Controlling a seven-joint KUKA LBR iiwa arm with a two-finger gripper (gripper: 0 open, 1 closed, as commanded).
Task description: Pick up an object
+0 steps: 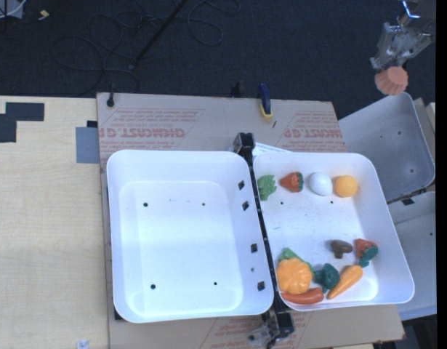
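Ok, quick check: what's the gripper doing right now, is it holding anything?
Gripper: up at the far right, above and outside the bins, shut on a peach-coloured round toy.

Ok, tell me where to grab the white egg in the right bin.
Take the white egg across its narrow middle, coming straight down from above. It lies free between the red-and-green piece and the orange ball, with small gaps either side for fingers.
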